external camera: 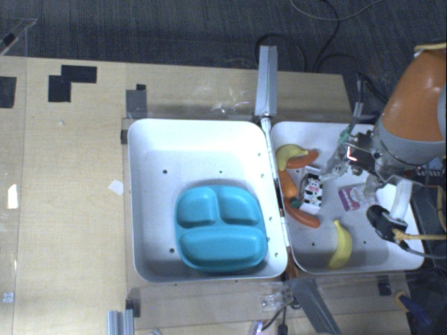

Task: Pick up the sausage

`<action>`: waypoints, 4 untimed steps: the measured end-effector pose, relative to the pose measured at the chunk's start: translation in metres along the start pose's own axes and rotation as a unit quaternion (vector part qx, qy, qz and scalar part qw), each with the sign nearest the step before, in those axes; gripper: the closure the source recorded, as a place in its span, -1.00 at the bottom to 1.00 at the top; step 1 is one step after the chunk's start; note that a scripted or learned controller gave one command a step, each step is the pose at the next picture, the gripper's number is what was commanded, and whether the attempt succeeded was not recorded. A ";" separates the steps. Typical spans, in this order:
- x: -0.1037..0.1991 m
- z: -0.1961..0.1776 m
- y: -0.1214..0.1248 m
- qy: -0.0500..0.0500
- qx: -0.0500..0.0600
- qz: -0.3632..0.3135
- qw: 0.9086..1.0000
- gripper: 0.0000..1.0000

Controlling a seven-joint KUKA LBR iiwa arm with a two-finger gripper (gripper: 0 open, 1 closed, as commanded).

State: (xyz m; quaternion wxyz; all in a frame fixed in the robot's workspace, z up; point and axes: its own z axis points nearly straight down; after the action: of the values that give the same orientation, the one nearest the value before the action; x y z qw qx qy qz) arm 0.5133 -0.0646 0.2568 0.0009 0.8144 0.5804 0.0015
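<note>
Pale wood-grain bench (63, 208) filled most of the view we inspected, with dark carpet and loose cables beyond its far edge. On it stood two shallow white plastic bins side by side, the left bin (150, 187) and the right bin (391, 257), parted by a grey metal upright.

We recorded the grey arm with its orange band (419, 110) reaching in over the right bin's far right side. Its two-finger gripper (353, 160) hung above the bin floor; nothing lay between the fingers that we could see, and we could not tell whether they stood open or closed.

In the left bin lay a glossy blue three-compartment plastic tray (220, 227), smooth and rounded.

In the right bin we noted a small yellow banana (340, 245) near the front, a second yellow fruit (288, 155) at the back left, an orange carrot-like piece (288, 185) along the left wall, a small white printed packet (311, 190) and a purple card (348, 197).

We took the reddish-brown sausage (304, 218) to be the short rounded cylinder lying flat just in front of the packet, well left of the gripper. A similar reddish piece (302, 160) lay by the back fruit.

We judged the sausage light, smooth and likely to roll or slip. A hold across its middle, fingers either side of its long axis, appeared soundest.
</note>
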 end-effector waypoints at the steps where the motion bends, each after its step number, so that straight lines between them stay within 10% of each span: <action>1: -0.029 0.143 -0.016 0.000 -0.003 0.047 0.999 -1.00; 2: 0.029 0.106 0.155 0.000 -0.001 0.127 0.992 -1.00; 3: -0.021 0.169 0.117 0.000 -0.002 0.147 0.989 -1.00; 4: -0.055 0.112 0.127 0.000 -0.001 0.047 0.999 -1.00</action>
State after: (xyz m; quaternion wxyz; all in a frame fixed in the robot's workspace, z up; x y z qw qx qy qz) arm 0.6158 -0.1583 0.1450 0.0020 0.8409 0.5412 0.0018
